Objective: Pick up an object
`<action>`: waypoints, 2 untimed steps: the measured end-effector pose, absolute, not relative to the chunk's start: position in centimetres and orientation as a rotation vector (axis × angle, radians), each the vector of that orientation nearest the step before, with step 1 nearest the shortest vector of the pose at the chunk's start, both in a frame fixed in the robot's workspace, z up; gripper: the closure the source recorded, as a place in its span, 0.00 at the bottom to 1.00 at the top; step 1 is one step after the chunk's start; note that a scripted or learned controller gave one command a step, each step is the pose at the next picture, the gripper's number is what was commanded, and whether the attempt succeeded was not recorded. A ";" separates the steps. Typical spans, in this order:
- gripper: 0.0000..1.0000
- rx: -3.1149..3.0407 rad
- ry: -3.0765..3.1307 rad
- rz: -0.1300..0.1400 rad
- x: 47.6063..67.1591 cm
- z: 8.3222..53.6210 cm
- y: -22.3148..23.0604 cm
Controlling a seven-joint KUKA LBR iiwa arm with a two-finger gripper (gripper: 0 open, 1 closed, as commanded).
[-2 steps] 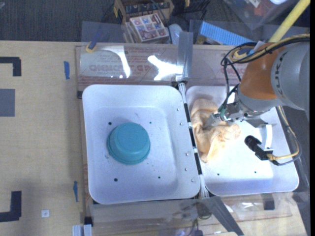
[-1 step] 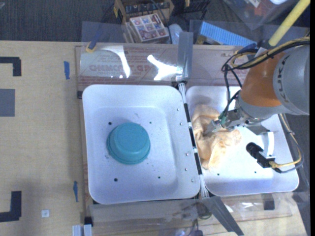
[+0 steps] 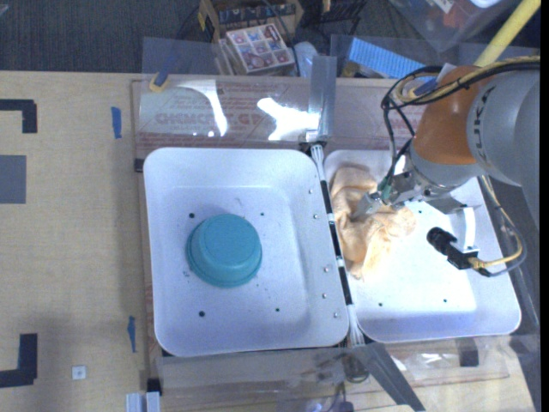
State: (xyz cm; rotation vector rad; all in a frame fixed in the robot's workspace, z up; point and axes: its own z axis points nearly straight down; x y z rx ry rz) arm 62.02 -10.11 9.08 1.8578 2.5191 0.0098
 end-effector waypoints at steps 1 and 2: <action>1.00 1.855 2.514 0.017 62.2 10.2 -10.1; 0.00 1.856 2.514 0.016 62.2 10.2 -10.1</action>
